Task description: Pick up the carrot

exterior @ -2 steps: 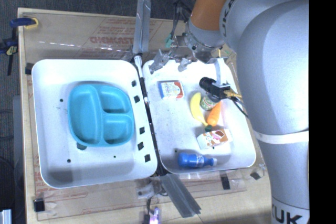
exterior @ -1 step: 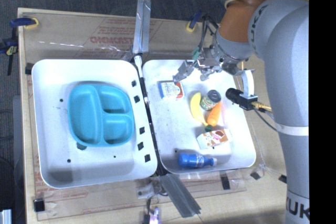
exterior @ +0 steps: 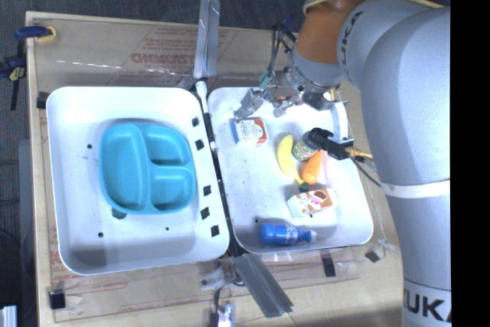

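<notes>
**Small toy carrot, wedged among neighbours, calls for a careful pinch**

The carrot point(exterior: 312, 168) lies in the right bin point(exterior: 354, 220), towards its right wall. The banana point(exterior: 285, 157) is just beside it on the left and a small printed box point(exterior: 311, 203) sits just below its tip. A dark greenish lump sits at the carrot's upper end; I cannot tell whether that is its leafy top or a separate item.

The claw point(exterior: 264, 104) hangs near the bin's upper edge, above a small carton point(exterior: 250, 131). It is released, with nothing between its fingers, and it stands apart from the carrot.

By its look, the carrot is probably a light, stiff plastic toy with a smooth, tapered skin. That skin could slide out of a pinch made near the thin end. The thicker middle seems the best hold, with the fingers closing across its width. The crowding banana and box leave little room on either side, so a finger could nudge one of them.
</notes>
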Action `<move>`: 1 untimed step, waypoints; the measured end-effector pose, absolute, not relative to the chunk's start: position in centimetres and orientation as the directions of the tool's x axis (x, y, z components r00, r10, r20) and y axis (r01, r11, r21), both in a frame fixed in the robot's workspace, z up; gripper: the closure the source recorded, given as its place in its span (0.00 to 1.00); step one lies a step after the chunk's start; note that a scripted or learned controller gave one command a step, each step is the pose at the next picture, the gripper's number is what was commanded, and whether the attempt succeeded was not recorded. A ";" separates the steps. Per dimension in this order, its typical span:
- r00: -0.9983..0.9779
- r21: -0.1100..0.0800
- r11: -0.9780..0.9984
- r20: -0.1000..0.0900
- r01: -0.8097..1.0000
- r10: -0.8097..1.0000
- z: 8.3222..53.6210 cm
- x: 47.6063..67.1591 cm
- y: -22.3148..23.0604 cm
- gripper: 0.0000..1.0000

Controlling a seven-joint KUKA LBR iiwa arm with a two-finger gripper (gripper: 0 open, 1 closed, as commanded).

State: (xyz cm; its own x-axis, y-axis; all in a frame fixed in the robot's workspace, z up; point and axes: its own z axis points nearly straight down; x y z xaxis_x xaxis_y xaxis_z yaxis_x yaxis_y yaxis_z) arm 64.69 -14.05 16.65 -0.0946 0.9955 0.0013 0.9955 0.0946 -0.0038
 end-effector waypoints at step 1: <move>-0.121 -0.002 0.121 0.000 0.993 0.993 14.8 60.1 -21.1 0.00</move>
State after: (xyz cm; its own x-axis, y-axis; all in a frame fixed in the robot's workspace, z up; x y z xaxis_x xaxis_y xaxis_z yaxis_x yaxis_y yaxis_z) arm 60.05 -21.13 14.78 -0.1213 0.9926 0.0001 0.9926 0.1213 -0.0021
